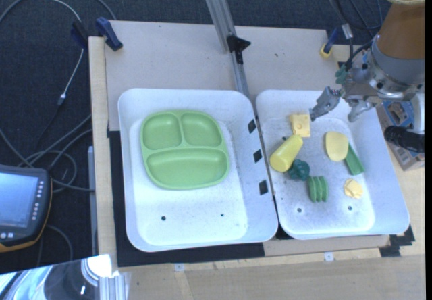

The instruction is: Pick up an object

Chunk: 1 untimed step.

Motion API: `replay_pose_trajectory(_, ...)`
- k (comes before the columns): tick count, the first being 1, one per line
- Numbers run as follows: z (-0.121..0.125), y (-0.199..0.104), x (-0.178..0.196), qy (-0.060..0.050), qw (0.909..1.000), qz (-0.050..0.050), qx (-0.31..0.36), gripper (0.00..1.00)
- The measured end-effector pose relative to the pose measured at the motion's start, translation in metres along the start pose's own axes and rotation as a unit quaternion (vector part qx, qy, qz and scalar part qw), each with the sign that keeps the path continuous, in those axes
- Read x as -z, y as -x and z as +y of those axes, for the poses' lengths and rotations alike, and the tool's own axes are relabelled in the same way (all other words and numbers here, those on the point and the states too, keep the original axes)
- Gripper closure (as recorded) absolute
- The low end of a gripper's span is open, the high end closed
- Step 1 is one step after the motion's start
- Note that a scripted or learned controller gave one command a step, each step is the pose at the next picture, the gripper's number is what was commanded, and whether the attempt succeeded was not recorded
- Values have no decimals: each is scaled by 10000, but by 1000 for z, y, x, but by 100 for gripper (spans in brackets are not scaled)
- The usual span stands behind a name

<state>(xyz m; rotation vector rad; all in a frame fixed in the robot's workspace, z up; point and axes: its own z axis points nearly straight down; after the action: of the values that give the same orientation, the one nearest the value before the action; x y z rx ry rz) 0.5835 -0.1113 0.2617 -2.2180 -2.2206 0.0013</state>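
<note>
Two white bins sit side by side on the bench: the left bin (135, 224) carries a green divided plate (184, 149), the right bin (385, 204) several small toys, including a yellow bottle (286, 153) near its left edge; over its far edge, the gripper (341, 108) hangs spread, holding nothing

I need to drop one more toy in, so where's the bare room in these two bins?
Left bin: a wide bare strip below the green plate. Right bin: a smaller bare patch along the bottom edge. Its middle is crowded, from the yellow bottle to the green ridged piece.
</note>
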Motion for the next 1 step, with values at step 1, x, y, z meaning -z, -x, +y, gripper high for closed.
replay_pose_trajectory(1,0,0,0,2,10000,0,-1,0)
